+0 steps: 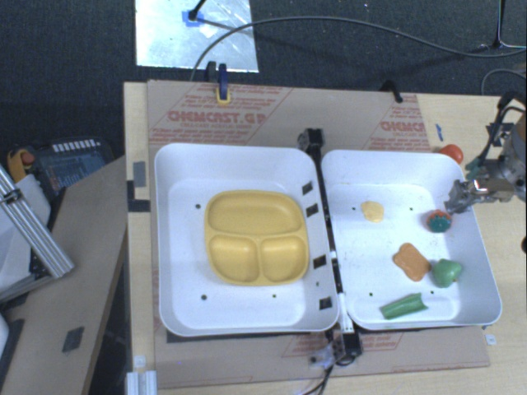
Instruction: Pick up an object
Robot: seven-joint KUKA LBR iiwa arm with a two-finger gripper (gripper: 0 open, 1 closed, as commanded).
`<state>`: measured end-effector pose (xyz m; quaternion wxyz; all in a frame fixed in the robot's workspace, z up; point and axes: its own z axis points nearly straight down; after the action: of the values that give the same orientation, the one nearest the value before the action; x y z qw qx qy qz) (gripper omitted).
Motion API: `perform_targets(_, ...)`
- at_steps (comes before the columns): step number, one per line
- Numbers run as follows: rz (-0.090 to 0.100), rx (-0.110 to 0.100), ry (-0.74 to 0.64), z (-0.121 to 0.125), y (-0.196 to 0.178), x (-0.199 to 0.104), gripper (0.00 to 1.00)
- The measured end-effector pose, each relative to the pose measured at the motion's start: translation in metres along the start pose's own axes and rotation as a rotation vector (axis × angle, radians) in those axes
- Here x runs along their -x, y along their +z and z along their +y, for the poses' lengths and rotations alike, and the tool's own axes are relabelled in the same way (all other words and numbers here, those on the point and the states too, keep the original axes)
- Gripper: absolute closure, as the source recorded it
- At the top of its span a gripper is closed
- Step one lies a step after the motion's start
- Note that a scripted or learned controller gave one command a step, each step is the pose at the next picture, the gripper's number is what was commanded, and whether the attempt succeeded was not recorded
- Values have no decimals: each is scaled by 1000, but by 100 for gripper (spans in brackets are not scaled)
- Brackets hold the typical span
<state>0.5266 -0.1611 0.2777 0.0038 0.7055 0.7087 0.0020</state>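
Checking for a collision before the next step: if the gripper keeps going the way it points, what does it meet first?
Probably the small teal and red object, just beyond the gripper in the right bin; height is unclear.

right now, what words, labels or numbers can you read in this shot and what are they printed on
"CHEMCAST G P" in red, on the brown board behind the left bin; the last letters are unsure.
The same red print, partly cut off and slanted, on the board behind the right bin, near: not fully readable.
Fainter red print on the board's front edge: too blurred to read.
Dark device at left: keys or markings too small to read.
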Motion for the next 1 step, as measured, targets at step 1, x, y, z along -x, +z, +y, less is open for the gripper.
perform_targets(1,3,-4,-4,19,-1,-43,100)
